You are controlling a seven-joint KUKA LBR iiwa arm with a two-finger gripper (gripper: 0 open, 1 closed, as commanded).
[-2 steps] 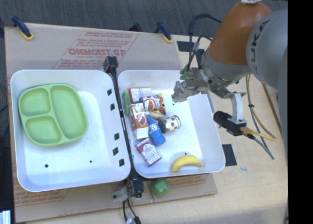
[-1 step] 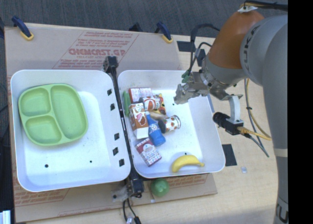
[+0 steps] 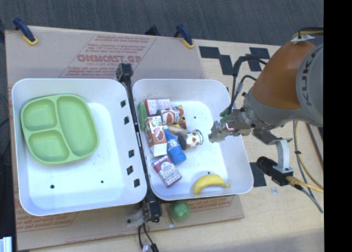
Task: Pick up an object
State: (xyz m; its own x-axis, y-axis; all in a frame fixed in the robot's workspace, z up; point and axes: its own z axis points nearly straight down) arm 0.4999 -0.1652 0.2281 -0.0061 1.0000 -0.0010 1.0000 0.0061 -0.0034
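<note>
The arm [image 3: 291, 88] comes in from the right, and its orange band and grey body are cut off at the frame's edge. The gripper [image 3: 219, 133] hangs over the right side of the right bin [image 3: 220, 88]; it is small and dark against the white, so whether it is wide or narrow cannot be told. Nothing shows held in it. It is just right of the small can [image 3: 193, 138], apart from it as far as can be seen.

The right bin holds a crowded cluster toward its left and middle. Several small cartons overlap: one red-and-white carton [image 3: 157, 106] at the top, another [image 3: 157, 133] below it, and a third [image 3: 166, 171] lower down, tilted. A blue bottle [image 3: 175, 151] lies between them, partly covered. A red can-like item [image 3: 171, 116] and darker bits beside it are too jumbled to name. A green strip [image 3: 142, 114] along the bin's left wall is mostly hidden. A banana [image 3: 209, 183] lies apart near the bin's front edge.

The left bin [image 3: 71, 190] holds a green divided plate [image 3: 59, 128] with three compartments, set toward its upper left.

A green round object [image 3: 179, 211] sits outside the bins, at the front edge of the cardboard sheet [image 3: 110, 53] beneath them. Blue clamps [image 3: 26, 31] grip that sheet's far edge.
</note>
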